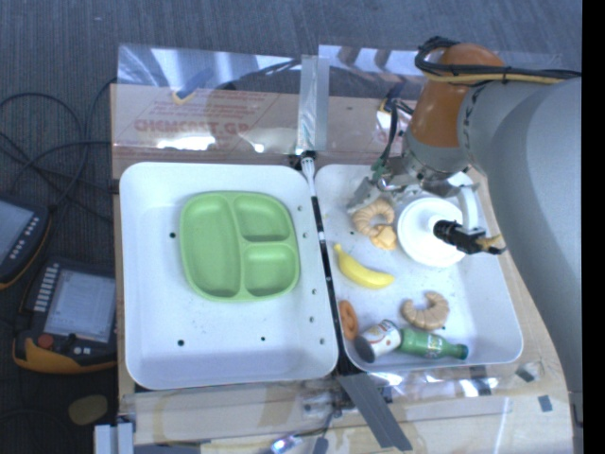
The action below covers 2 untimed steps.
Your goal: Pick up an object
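The right bin holds several things. A tan ring-shaped pastry lies near its back left, and a yellow banana lies just in front of it. A croissant sits toward the front, with a green bottle lying on its side along the front wall. Beside the bottle's neck is a small white and red can, and an orange piece rests against the left wall. My gripper hangs low at the back of this bin, right above the far edge of the ring pastry.
In the left bin a green divided plate lies flat. A raised divider separates the bins. Clear plastic sheeting and cardboard stand behind them. The arm covers the right bin's back right corner.
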Motion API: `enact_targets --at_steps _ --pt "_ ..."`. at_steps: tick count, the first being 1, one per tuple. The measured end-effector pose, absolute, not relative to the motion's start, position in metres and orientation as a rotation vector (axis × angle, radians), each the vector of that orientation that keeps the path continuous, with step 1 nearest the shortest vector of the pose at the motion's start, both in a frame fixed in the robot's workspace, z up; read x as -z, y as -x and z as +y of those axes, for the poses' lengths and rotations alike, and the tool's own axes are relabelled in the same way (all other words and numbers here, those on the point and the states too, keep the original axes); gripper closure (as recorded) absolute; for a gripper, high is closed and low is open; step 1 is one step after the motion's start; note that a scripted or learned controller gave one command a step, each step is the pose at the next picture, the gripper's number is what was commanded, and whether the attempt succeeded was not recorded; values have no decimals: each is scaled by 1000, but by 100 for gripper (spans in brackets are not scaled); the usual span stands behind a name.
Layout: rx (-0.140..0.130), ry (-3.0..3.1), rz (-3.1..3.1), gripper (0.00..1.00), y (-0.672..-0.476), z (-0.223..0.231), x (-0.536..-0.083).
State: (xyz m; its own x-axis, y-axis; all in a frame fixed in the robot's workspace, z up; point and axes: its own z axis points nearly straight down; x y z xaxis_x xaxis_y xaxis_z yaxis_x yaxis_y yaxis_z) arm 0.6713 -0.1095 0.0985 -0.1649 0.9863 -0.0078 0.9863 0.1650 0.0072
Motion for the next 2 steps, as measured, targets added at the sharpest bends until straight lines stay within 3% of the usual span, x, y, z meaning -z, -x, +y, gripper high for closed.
enact_targets --at_steps 2 --pt "2 -2020 2392 100 -672 -109 -117"
